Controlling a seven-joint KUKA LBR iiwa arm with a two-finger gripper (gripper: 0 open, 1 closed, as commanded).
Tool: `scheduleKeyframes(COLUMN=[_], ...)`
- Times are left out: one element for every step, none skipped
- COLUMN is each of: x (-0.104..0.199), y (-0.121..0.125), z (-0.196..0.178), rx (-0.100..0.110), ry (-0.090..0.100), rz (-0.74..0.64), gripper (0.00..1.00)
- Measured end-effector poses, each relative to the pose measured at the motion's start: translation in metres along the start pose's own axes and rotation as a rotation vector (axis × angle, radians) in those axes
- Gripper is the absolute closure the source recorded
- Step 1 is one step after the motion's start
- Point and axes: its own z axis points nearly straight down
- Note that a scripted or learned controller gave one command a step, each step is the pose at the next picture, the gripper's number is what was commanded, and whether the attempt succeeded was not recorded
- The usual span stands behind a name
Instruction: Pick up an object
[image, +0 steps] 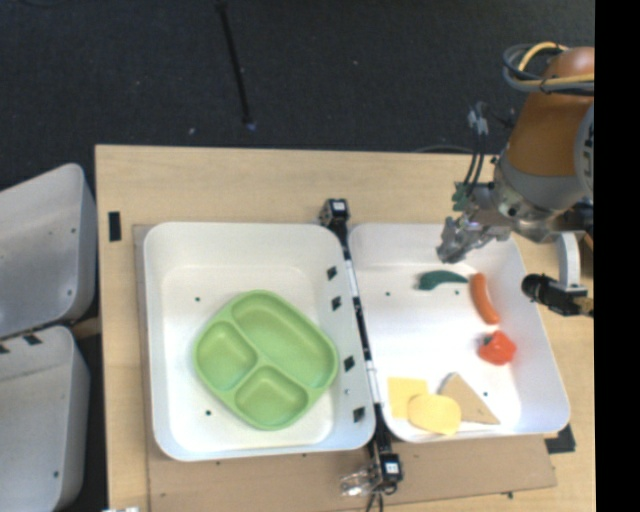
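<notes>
The right bin (400, 330) holds several small items: a dark green curved piece (441, 280), an orange sausage-shaped piece (484, 298), a red lump (497, 348), a yellow square (405, 395), a yellow round piece (435, 413) and a tan wedge (471, 399). My gripper (458, 243) hangs over the bin's far side, just above and a little right of the green piece. Nothing shows between its tips.
The left bin (170, 270) holds a light green divided plate (264, 358). A black-clipped divider (352, 310) runs between the bins. The grey and orange arm (545, 150) comes in from the upper right. White chair parts (40, 300) stand off the bench's left.
</notes>
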Motion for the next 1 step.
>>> scheduleKeyframes(x=[0.0552], y=[-0.0079], z=[-0.0046], rx=[0.001], ry=[0.000], rz=[0.000], gripper=[1.00])
